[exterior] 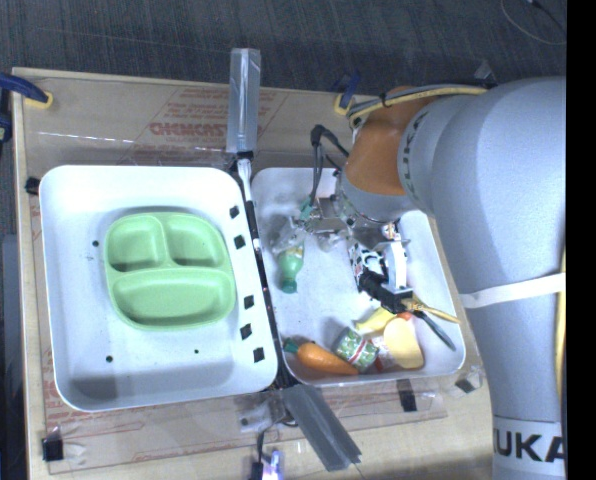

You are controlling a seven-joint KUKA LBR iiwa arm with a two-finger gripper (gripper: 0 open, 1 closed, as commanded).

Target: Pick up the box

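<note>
Wooden table [128,118] carries two white bins. Left bin [68,348]: green divided plate [168,268]. Right bin [313,288]: we note a green bottle [290,266], carrot [323,359], small box [357,349] near the front wall. Claw [323,218] state: cannot tell.

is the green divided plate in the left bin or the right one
In the left bin. The green divided plate lies flat on its floor, across the divider from the carrot in the right bin.
</note>
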